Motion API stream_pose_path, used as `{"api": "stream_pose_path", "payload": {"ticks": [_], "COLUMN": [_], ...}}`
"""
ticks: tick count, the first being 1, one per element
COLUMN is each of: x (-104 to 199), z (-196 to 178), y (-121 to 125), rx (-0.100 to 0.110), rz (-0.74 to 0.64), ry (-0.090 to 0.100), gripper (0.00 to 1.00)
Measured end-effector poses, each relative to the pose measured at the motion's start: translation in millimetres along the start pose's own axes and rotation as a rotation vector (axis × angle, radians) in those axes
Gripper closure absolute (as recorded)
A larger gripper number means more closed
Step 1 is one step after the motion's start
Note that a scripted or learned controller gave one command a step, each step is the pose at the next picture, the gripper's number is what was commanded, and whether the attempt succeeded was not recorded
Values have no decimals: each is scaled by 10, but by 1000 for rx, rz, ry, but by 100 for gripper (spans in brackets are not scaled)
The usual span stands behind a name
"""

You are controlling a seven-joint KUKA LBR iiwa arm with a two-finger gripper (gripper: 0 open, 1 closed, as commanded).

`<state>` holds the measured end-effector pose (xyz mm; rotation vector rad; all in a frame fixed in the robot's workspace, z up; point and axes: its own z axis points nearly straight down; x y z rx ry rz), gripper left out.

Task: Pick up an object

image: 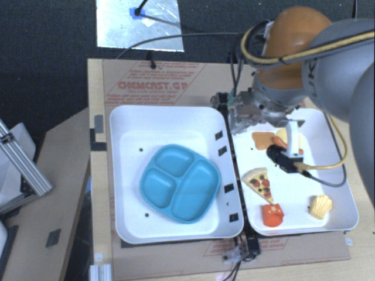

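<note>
Bins of shallow white plastic stand side by side on the brown surface (152,84), which carries red printed letters. The left bin (117,174) holds one thing, a light blue plastic plate (179,183) with three compartments, lying flat near the middle of it.

The right bin (296,195) holds the small things for picking. A toy pizza slice (259,183) with red dots lies near the wall between the two bins. Just below it in the view sits a small red-orange toy piece (272,214), near the front wall. A pale yellow ridged piece (320,205), shaped like a shell, lies apart from these, toward the right front corner. Near the far end of this bin lie a flat orange piece (263,139) and, just beside it, a pale yellow rounded piece (282,136), partly hidden by the robot.

The grey arm (340,57) reaches in from the right, and the gripper (243,117) is low at the far left corner of the right bin, close to the dividing wall and near the flat orange piece. Whether the gripper is open or closed I cannot tell, and no thing is seen held in it.
</note>
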<state>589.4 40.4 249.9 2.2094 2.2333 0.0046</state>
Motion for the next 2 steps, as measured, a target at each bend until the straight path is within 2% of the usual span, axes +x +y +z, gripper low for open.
{"api": "stream_pose_path", "payload": {"ticks": [1, 2], "x": [548, 675], "z": [76, 358], "y": [52, 89], "rx": [0, 3], "rz": [1, 4], "ry": [-1, -2], "gripper": [100, 100]}}
